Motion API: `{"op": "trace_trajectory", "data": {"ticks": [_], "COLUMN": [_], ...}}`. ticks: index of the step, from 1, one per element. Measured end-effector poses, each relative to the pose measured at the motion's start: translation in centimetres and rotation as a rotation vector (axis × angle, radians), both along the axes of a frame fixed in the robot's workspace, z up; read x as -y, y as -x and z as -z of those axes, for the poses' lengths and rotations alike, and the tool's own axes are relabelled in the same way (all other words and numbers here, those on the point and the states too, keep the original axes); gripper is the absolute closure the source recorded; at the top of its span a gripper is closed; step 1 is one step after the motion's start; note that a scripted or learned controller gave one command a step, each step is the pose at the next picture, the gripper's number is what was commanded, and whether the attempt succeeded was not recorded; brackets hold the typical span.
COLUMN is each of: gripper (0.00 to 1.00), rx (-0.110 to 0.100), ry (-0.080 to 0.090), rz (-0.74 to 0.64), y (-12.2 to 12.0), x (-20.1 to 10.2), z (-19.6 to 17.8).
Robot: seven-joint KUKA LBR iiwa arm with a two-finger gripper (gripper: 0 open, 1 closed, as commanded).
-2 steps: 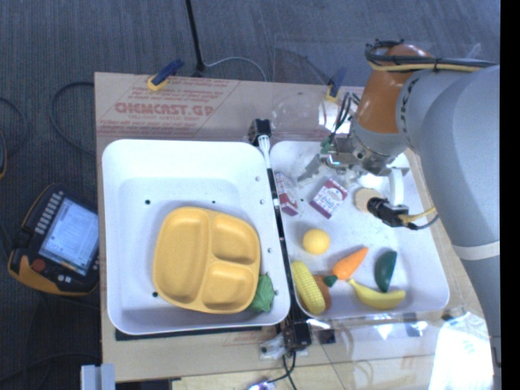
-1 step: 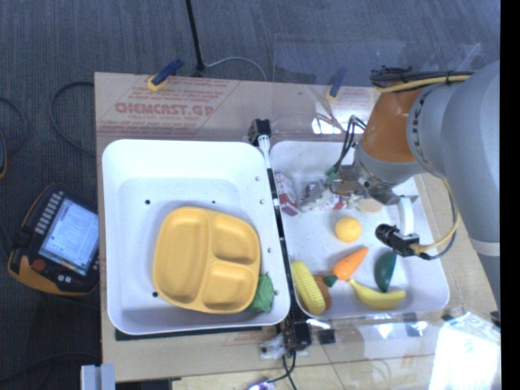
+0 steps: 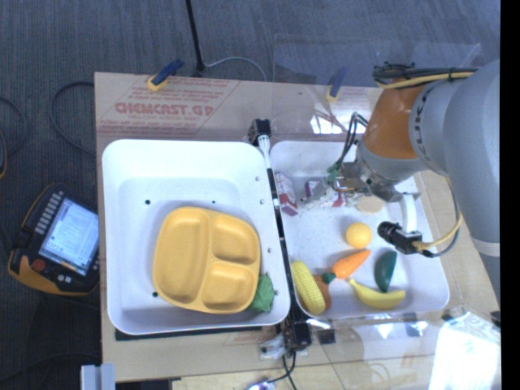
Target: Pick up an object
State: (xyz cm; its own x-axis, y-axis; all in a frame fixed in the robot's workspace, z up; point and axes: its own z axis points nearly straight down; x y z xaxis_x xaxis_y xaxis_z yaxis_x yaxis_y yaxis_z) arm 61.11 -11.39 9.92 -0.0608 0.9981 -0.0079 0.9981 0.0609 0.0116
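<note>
My gripper (image 3: 313, 190) is low in the upper left part of the right bin (image 3: 431, 287), close to the wall between the bins. The grey arm with its orange band (image 3: 392, 128) comes in from the right above it. Loose in this bin lie a yellow lemon (image 3: 358, 235), an orange carrot (image 3: 351, 264), a corn cob (image 3: 309, 287), a banana (image 3: 379, 296) and a dark green vegetable (image 3: 384, 269). All of them sit below and to the right of the gripper, apart from it. A pale round piece (image 3: 370, 205) lies just under the wrist.
The left bin (image 3: 130, 177) holds a yellow compartment plate (image 3: 208, 258) with a green leafy item (image 3: 264, 293) at its lower right corner. A black cable part (image 3: 400, 236) hangs off the arm over the right bin. A handheld pendant (image 3: 57, 238) lies left of the bench.
</note>
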Motion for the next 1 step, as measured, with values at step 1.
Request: {"op": "trace_trajectory", "data": {"ticks": [1], "gripper": [1.00], "rx": [-0.010], "ry": [-0.009], "rz": [0.329], "y": [1.65], "x": [-6.44], "z": [-8.60]}}
